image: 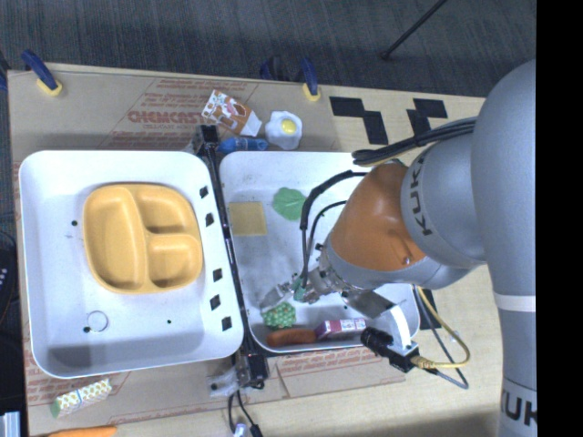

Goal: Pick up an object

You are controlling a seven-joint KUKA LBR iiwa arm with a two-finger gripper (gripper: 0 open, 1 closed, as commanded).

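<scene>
Looking down in the camera view, we see the gripper low in the right bin, placed for a pick beside the green block near the bin's front. We cannot tell the fingers' state. A yellow tray fills the left bin.

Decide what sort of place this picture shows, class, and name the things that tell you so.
Probably a robotics lab test bench. A grey and orange arm reaches into one of two white bins; toy items such as a yellow tray lie in them, and blue clamps pin cardboard to the bench.
</scene>
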